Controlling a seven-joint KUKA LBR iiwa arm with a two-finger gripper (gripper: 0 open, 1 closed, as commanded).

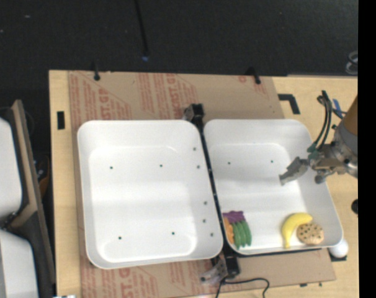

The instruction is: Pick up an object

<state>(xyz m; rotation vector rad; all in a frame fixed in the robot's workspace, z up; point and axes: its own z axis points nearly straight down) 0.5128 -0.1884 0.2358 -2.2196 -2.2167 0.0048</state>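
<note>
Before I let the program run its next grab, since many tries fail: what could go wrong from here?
1. The banana and cookie touch, so a grab may nudge one or catch both.
2. Both sit in the right bin's near corner, and the green-and-purple toy lies against its left wall; the walls may block the end effector.

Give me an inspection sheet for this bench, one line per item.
Surface: wooden bench under cardboard sheet.
Job's things: banana, cookie and purple, orange and green toy pieces along right bin near edge; left bin beside it.
Clutter: small white ball outside right bin corner.
End effector: over right bin, apart from the items.
Cables: black ones by wrist and bench front.
Surroundings: dark floor.
</note>
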